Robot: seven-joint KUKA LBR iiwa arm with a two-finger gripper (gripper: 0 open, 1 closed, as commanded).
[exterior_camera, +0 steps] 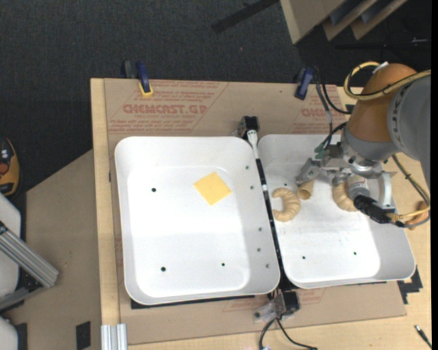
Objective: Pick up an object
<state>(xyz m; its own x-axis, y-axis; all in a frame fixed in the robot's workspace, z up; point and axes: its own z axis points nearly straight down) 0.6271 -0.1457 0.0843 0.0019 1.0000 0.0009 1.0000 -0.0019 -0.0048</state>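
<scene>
Covering most of the frame's middle, a brown cardboard-faced bench [205, 102] with faded red lettering bore two shallow white bins side by side, pinned at its upper edge by a blue and yellow clamp [142, 75] and a second blue clamp [304, 82]. Dark carpet [68, 41] filled the upper left of the frame, and pale wooden furniture [342, 17] showed at the upper right. The left bin [137, 225] held a flat yellow square [212, 188] near its centre. In the right bin [383, 253], a curved tan croissant-like object [286, 204] lay close to the bin's left wall. The grey arm [410, 116] with its orange band reached in from the right, and its gripper [327, 183] hung low over the upper middle of the right bin, fingers spread apart with tan tips, clamped on nothing, just right of the croissant-like object. A black cable [373, 208] trailed from the wrist.
</scene>
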